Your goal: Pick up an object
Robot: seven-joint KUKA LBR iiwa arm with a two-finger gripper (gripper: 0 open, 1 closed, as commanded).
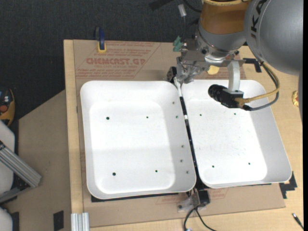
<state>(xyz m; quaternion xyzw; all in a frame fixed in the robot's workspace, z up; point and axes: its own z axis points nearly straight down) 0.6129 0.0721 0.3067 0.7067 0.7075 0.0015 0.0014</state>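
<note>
The gripper [184,75] sits at the far end of the seam where the left bin [91,96] and right bin [269,129] meet. Its opening cannot be determined. No pickable object can be made out near that seam. Risk: descent here strikes the bin rims and closes on nothing
</note>
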